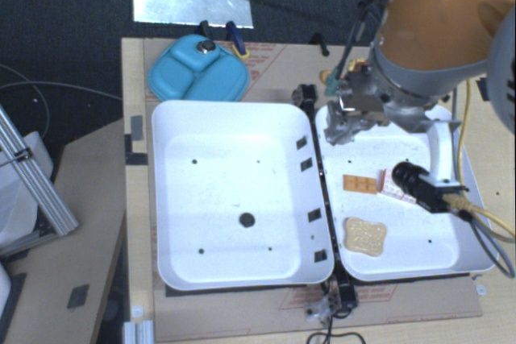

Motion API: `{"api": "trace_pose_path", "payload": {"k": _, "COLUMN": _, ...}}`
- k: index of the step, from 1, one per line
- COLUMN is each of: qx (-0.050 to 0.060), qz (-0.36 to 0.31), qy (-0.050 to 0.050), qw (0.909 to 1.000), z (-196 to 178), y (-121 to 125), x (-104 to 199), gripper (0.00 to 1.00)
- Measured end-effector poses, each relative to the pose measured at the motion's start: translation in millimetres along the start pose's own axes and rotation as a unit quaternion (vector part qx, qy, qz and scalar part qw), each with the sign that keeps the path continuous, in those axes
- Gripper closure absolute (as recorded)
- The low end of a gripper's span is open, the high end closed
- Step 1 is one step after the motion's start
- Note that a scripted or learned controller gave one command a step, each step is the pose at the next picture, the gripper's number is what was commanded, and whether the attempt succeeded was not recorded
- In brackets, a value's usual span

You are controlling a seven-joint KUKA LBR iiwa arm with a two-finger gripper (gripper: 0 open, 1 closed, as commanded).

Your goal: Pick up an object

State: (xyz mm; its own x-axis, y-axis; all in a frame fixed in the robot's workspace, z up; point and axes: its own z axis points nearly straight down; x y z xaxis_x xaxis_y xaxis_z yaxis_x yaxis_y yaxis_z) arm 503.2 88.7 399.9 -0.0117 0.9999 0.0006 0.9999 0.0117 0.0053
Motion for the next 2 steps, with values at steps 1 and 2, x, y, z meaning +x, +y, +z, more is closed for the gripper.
{"api": "trace_pose_path", "payload": {"k": 1, "qx": -0.002, "qz": -0.003, "qy": 0.000, "qw": 1.0000, "z": -10.8, "y": 0.8, "x": 0.1, "gripper": 1.00}}
{"api": "trace_pose_path", "payload": {"k": 2, "qx": 0.003, "qz": 0.001, "qy": 0.001, "qw": 1.0000, "z": -2.8, "y": -16.9, "x": 71.1, "gripper": 1.00}}
